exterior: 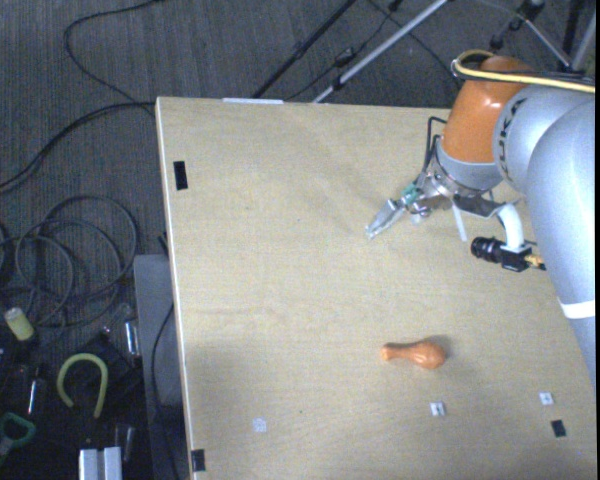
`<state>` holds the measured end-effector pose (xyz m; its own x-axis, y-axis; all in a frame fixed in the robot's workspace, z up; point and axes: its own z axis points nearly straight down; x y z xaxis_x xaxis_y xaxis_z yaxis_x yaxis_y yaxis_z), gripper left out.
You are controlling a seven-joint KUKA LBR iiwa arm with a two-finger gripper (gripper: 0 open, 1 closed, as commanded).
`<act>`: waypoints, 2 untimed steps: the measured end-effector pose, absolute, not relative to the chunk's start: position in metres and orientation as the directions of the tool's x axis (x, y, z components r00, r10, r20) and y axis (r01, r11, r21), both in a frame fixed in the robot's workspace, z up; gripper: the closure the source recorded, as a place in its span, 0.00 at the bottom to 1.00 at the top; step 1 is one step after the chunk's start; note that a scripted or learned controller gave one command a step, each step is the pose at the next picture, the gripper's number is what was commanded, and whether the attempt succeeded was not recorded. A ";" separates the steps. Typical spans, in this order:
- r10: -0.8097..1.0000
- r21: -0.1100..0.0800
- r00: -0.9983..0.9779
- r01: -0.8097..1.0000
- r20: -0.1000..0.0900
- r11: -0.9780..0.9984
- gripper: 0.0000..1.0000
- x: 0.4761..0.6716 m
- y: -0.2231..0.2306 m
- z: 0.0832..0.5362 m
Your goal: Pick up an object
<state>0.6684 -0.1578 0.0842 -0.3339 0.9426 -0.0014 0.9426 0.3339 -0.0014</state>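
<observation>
- This is a robotics lab or test cell, not a home or shop.
- A grey industrial arm (555, 198) with an orange band reaches over a plain pale wooden counter (280, 268) that carries small black and white marker tags (181, 175).
- Black cables (60, 248) loop loosely across dark grey carpet (70, 68) to the left of the counter.
- Metal stand legs (410, 23), like those of tripods or light stands, cross the floor at the top.
- Loose tools and gear, among them a green hook-shaped piece (80, 378), lie on the floor at lower left.
</observation>
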 end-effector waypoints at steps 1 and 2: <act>0.983 0.000 -0.182 0.983 -0.002 0.182 0.00 0.669 -0.224 0.129; 0.912 -0.001 -0.410 0.912 -0.002 0.410 0.00 0.669 -0.213 0.084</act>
<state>0.6690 -0.2128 0.0843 -0.4102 0.9120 -0.0017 0.9120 0.4102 -0.0012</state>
